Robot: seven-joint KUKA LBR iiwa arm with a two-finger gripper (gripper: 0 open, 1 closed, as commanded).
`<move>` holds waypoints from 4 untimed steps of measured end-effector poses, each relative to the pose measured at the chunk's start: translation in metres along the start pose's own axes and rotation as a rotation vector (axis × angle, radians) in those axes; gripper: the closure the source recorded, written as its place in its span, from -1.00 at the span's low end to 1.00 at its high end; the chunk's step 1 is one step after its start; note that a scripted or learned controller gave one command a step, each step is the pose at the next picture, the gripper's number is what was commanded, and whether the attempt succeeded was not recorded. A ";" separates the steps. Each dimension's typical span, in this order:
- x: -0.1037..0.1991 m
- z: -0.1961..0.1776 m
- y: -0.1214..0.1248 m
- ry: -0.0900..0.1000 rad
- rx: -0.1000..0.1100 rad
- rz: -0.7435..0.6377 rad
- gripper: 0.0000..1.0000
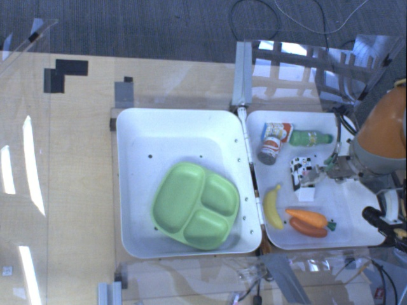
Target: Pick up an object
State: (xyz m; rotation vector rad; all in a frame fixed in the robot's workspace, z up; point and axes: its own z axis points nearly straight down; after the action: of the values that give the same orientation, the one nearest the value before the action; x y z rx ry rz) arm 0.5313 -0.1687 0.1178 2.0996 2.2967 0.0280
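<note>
My gripper (304, 175) hangs over the middle of the right bin (356, 234), reaching in from the right. Around it lie a small can (272, 142) and a green bottle (310, 138) toward the back, a yellow banana (274, 206) at the front left, and an orange carrot (308, 222) at the front. A small white block (305, 194) sits just below the gripper. Nothing shows between the fingers.
The left bin (137, 138) holds a green divided plate (196, 205), lying toward its front right. A metal frame (299, 62) and cables stand behind the right bin. Wooden benchtop stretches to the left.
</note>
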 end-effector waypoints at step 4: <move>0.050 0.013 0.147 -0.005 0.007 -0.054 -1.00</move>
State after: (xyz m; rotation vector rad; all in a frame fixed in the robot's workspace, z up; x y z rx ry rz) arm 0.6732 -0.1064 0.1091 2.0378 2.3527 0.0137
